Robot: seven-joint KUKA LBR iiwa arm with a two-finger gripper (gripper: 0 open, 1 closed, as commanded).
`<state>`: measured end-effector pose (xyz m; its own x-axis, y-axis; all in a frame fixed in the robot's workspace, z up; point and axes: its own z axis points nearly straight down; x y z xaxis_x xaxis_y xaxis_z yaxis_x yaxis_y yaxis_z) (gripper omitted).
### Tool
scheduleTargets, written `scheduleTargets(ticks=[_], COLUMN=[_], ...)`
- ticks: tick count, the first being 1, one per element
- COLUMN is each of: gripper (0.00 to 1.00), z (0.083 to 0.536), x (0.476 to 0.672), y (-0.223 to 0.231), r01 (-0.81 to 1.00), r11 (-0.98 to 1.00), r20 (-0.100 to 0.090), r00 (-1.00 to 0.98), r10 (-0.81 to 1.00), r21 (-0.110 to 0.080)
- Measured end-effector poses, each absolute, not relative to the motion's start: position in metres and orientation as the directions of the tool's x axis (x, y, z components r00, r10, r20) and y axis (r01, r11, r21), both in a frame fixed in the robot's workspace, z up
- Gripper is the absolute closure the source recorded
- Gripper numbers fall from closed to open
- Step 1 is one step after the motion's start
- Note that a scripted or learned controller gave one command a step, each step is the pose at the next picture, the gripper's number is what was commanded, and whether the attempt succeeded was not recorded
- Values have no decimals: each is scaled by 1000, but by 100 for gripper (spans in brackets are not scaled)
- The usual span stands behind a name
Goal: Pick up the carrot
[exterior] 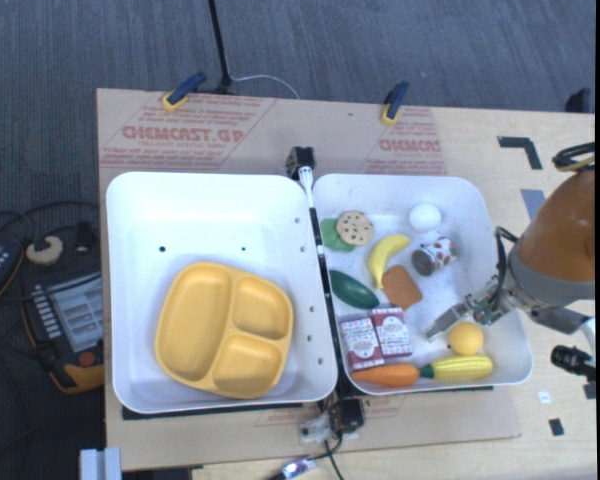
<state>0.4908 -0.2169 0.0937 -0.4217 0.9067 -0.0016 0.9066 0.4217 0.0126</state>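
Note:
The orange carrot (385, 375) lies along the front wall of the right bin (470, 190), just in front of two small red cartons (375, 338). My gripper (462, 315) hangs over the right part of that bin, to the right of and behind the carrot, directly above a round yellow fruit (466, 340). Its fingers are spread open and hold nothing. The carrot is apart from the gripper and lies untouched.
The right bin also holds a corn cob (462, 368), a banana (384, 256), a cookie (355, 228), a white egg (425, 216), a green vegetable (353, 289), a brown piece (402, 287) and a small cup-like toy (432, 256). A yellow divided plate (225, 328) sits in the left bin (150, 208).

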Motion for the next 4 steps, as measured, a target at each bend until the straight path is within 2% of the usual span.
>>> scheduleTargets(ticks=[1, 2, 3, 4], gripper=[100, 100, 100, 100], z=[103, 94, 93, 92], x=[494, 492, 489, 505], y=[-218, -223, -214, -209], r01=[907, 657, 947, 926], r11=[420, 754, 321, -378], r20=[-17, -19, -8, 8], r00=[-420, -754, -321, 378], r10=[907, 657, 947, 926], r21=[21, 11, 10, 0])
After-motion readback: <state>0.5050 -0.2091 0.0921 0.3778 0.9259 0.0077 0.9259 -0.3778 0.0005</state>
